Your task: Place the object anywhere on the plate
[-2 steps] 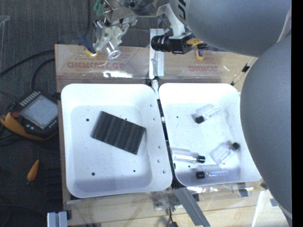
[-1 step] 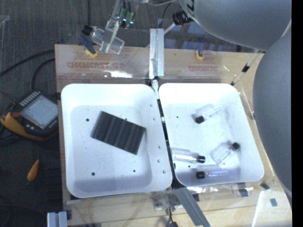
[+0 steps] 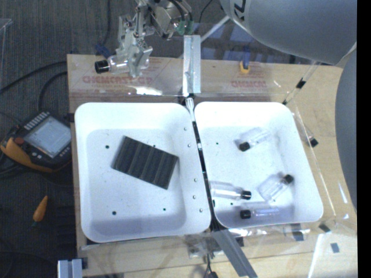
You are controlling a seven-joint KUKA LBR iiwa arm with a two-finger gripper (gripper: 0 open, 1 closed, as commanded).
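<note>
Clear vial [image 3: 112,65] with black cap sits in end effector [image 3: 132,59].

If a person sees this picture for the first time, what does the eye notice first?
First the dark ribbed plate, lying at a slant in the left bin. Then the gripper, raised beyond that bin's far edge, and four clear vials with black caps scattered in the right bin.
</note>
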